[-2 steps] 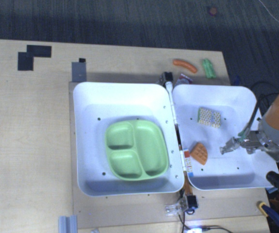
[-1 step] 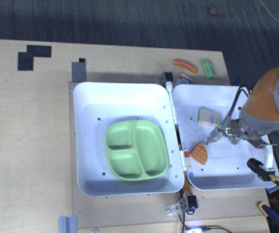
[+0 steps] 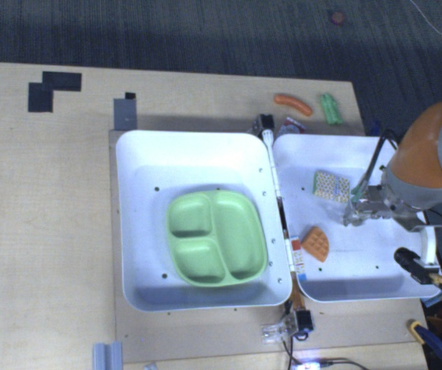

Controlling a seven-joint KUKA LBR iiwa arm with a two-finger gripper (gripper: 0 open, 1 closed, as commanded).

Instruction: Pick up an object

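step: reaching | gripper (image 3: 357, 213) low in right bin (image 3: 375, 280), opening cannot be told, nothing seen held | patterned pouch (image 3: 331, 185) just beside it toward bin's far edge; waffle (image 3: 316, 243) near left wall | next: settle over one, then grip

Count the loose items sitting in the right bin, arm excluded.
2. A patterned square packet lies toward the far side of the right bin, just beside the gripper. An orange waffle-like piece sits nearer the front-left. The arm could be hiding something beneath it.
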